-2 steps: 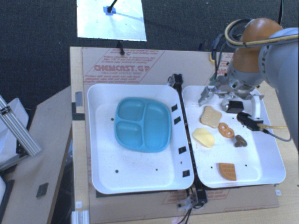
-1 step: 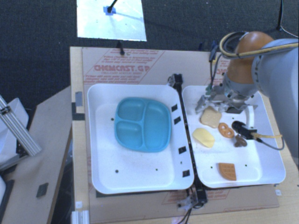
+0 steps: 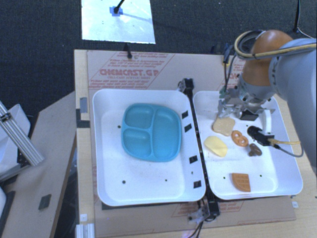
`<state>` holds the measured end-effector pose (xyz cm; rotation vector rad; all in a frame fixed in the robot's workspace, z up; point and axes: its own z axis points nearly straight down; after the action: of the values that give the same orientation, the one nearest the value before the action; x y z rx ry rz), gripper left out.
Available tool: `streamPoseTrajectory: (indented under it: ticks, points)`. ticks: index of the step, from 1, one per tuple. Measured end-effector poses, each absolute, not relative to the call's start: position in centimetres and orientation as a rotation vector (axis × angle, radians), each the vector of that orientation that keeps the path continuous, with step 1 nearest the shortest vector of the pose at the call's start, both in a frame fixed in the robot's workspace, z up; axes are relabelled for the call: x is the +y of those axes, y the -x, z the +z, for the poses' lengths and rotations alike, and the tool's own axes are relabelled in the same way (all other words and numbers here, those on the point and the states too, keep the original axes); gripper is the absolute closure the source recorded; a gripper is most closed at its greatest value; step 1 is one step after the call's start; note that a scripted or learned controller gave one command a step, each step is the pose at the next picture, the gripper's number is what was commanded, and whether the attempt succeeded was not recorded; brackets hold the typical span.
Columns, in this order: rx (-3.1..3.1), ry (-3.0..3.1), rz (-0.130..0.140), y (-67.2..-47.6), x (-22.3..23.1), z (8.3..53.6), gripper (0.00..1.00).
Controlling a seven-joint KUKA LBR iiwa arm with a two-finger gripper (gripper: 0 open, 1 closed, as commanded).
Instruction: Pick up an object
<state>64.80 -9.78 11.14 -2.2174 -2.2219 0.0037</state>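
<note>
Waffle square [image 3: 241, 182] nearest, pale bread slice [image 3: 223, 126] just below jaws [image 3: 227, 110], their spread impossible to tell.

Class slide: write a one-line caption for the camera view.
Arm's claw poised over a pale slice among toy foods in the right bin; blue plate in the left bin.

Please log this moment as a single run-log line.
claw: low in right white bin | target: pale beige toy bread slice beneath | grasp: unconfirmed | left bin: blue divided plastic plate
</note>
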Motion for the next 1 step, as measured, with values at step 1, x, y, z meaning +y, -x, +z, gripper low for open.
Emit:
streamPoseTrajectory:
  ticks: [1]
  points:
    - [-2.222, 2.222, -0.001, -64.06, -10.27, 15.9, 1.0]
